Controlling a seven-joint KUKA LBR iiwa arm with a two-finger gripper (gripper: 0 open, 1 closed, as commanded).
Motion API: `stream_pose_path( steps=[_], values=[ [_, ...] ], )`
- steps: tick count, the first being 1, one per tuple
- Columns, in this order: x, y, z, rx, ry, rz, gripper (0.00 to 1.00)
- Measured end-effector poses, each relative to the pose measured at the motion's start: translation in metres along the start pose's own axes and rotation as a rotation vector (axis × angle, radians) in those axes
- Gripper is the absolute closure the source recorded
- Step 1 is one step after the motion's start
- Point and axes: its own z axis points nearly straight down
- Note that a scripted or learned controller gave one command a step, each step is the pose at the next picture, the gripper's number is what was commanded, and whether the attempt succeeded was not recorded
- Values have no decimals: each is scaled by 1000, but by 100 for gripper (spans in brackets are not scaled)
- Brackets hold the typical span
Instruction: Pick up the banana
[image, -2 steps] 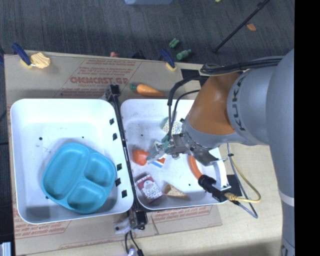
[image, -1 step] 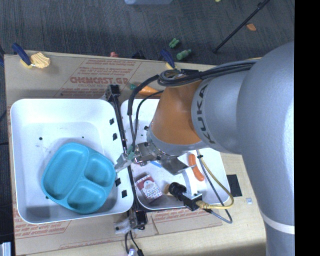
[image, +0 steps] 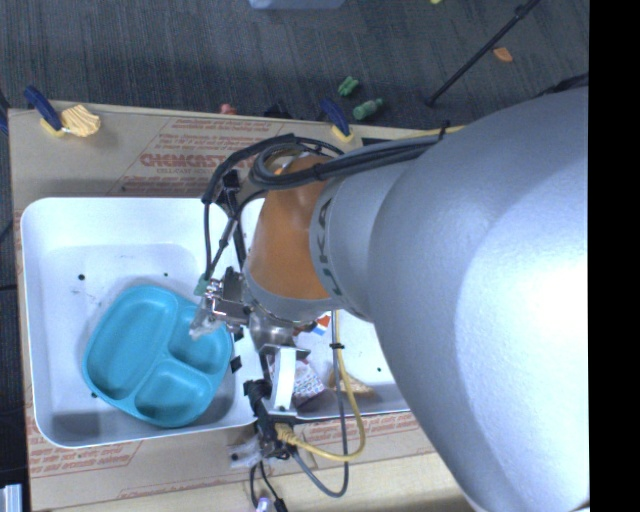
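- Okay, gripper (image: 275, 385) sits low over the seam between the two bins, under the wrist, with cabling all round it.
- Jaw state: I can't tell. The wrist and the cables hide it from my camera, so I can't say how open it is or whether it has hold of anything.
- Banana: I can't tell where it is. The arm (image: 480, 300) covers most of the right bin (image: 385, 372), which lies right of the gripper.
- Orange band (image: 285, 240) is just above the gripper in frame, and black cables loop over the top of it.
- Blue tray (image: 150, 350) lies left of the gripper in the left bin (image: 40, 300). It has three compartments, and its right edge is near the wrist.
- Yellow cable (image: 345, 400) hangs just right of the gripper, curls under it and runs onto the cardboard (image: 170, 150).
- A crumpled whitish item (image: 308, 385) is just right of the gripper in the right bin, half hidden, and I can't identify it.
- A red-and-white scrap (image: 320, 322) is up and to the right of the gripper, at the arm's edge. It is too small for me to tell what it is.
- Two blue clamps sit on the cardboard's far edge, well apart from the gripper: one far up-left (image: 42, 105), one straight up (image: 333, 115).
- Green bits (image: 360, 97) lie on the floor beyond the bench, far above the gripper in frame.
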Motion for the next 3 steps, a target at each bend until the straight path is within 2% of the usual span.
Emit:
stream_pose_path(
  steps=[1, 2, 3],
  values=[
    [106, -27, 99, 2, 3, 114, 0],
    [124, -30, 98, -3, -6, -285, 0],
    [124, -30, 98, -3, -5, -285, 0]
  ],
)
